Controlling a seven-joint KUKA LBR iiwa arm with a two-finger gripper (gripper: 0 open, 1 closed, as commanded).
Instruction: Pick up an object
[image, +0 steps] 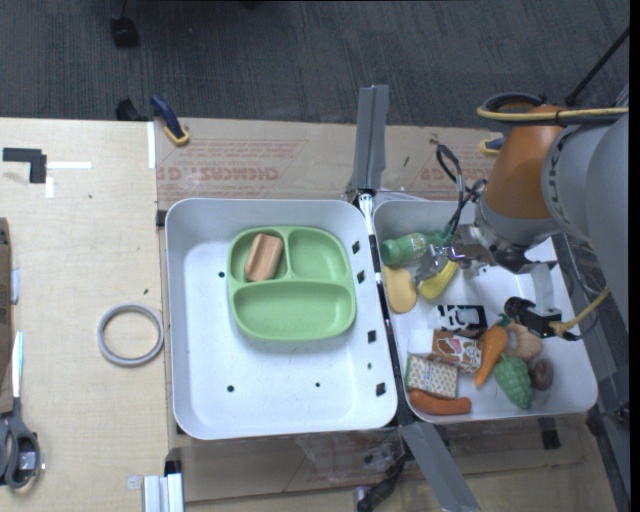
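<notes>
My gripper (438, 262) hangs low in the upper left part of the right bin (560, 400), below the arm's orange band. It is right beside a green bottle-like toy (403, 247) and just over a yellow banana (439, 283). A yellow pear-shaped piece (400, 291) lies left of the banana. Lower in the bin lie a black-and-white card (461, 317), two printed packets (456, 350) (431, 376), a carrot (491, 353), a red sausage (440, 404) and a green bumpy fruit (513, 381). I see nothing lifted in the gripper.
The left bin (200, 380) holds a green divided plate (295, 310) with a brown bread roll (263, 256) in one compartment. On the bench to the left are a tape ring (130, 333), scissors (16, 450) and a blue clamp (170, 118). Cables hang from the wrist.
</notes>
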